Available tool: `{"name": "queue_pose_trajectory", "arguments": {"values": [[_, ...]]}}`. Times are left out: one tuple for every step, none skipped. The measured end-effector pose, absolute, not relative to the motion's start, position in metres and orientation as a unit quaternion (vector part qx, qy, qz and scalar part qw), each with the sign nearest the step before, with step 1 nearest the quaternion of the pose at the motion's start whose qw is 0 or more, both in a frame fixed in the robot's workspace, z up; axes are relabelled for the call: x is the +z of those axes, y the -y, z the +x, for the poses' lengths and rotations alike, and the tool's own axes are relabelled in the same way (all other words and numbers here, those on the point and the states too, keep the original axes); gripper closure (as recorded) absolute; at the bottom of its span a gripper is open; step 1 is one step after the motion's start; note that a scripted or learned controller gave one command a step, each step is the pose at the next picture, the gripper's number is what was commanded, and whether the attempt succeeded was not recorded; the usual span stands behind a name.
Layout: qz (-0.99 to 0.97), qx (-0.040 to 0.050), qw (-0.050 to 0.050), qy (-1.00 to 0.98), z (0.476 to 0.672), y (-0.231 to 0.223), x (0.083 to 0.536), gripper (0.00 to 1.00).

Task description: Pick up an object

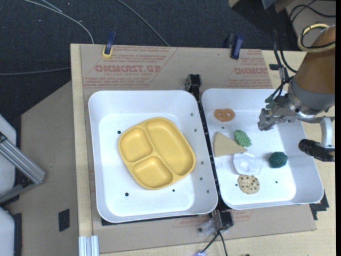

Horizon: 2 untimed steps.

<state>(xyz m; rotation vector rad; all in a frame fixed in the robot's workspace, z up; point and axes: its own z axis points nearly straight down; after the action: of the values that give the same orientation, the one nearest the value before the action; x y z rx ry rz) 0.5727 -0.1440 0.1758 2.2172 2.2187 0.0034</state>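
camera view shows you nothing lifted yet: the gripper (pixel 266 120) hovers over the right white bin (pixel 303 193), whether its jaws are released or clenched you cannot tell, and the small brown pretzel (pixel 224 114) lies untouched.

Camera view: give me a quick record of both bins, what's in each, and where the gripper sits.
left bin: yellow divided plate
right bin: pretzel, cheese wedge, green leafy piece, dark green ball, fried egg, cookie
gripper: above the right bin's far right part, nothing seen between its fingers
nearest item to gripper: green leafy piece
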Motion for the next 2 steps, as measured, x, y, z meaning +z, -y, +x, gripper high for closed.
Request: {"name": "queue_pose_trajectory", "arguments": {"values": [[0.707, 0.0011, 0.003, -0.707, 0.574, 0.144, 0.202, 1.00], [0.705, 0.0007, 0.000, -0.709, 0.585, 0.089, 0.197, 1.00]]}}
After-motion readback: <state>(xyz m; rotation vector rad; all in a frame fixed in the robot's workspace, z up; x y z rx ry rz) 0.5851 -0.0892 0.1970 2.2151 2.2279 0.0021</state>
